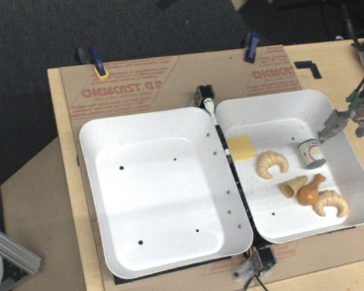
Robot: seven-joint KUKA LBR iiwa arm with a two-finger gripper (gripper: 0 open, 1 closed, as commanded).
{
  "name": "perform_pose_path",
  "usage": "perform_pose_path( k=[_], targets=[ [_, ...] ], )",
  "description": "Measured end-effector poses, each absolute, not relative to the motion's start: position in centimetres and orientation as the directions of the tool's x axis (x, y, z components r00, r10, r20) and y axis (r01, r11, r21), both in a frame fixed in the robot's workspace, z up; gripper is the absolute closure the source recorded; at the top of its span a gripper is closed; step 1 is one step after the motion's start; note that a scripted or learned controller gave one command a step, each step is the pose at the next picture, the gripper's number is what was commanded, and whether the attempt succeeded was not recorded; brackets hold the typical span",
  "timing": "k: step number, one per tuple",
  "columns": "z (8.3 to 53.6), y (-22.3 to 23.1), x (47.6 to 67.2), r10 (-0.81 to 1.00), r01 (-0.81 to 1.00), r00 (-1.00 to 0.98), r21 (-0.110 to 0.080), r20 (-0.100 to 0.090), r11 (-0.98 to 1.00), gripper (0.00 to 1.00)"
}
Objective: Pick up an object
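Observation:
The right bin holds several small items. A flat yellow square lies near its left wall. A tan croissant sits beside it, and a small grey can lies on its side to the right. Nearer the front are a cone-shaped piece, an orange-brown drumstick and a second croissant. My gripper hangs over the bin's right rim, just above and right of the can, with nothing visibly held.
The left bin stands next to the right one on a brown cardboard-covered bench. Blue clamps hold the board's far edge. A black bracket sits between the bins at the back.

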State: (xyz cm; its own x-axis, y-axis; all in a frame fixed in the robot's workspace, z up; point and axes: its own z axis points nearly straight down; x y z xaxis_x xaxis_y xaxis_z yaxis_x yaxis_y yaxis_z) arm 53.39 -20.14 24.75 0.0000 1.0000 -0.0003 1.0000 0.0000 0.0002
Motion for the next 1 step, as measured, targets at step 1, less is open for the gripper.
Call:
perform_pose_path(
  k=[1],
  targets=[
    [9.64, -22.00, 54.54, 1.000, 1.000, -0.003, 0.002, 0.002, 0.003, 0.00]
  ],
)
